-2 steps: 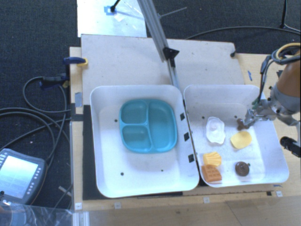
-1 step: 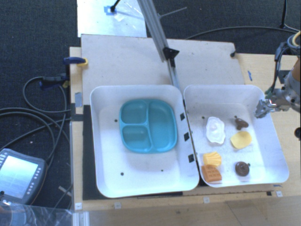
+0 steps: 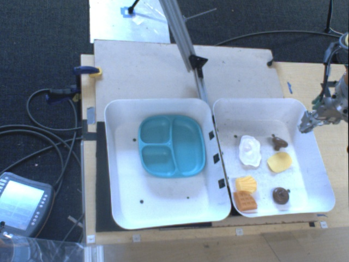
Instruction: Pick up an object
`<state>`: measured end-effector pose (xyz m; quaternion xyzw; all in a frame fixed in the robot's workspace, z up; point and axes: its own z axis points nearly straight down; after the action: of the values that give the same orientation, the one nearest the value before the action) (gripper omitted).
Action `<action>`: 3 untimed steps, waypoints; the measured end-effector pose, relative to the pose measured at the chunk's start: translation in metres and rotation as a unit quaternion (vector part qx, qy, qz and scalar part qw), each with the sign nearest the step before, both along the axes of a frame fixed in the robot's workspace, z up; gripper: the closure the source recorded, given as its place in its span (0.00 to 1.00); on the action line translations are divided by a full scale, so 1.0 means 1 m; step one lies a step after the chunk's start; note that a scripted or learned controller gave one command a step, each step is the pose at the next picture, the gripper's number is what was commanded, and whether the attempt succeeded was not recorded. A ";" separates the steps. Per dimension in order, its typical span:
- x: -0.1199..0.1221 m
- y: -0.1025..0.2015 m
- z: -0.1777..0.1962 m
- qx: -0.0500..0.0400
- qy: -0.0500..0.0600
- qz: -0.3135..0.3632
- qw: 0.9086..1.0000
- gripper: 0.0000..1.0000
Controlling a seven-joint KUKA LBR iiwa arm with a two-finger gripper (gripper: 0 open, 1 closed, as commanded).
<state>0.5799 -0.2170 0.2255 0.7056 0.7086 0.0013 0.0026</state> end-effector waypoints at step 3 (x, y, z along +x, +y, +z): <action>0.037 0.139 -0.004 0.002 0.002 0.003 1.000 1.00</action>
<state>0.6167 -0.0779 0.2216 0.7034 0.7108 0.0014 0.0002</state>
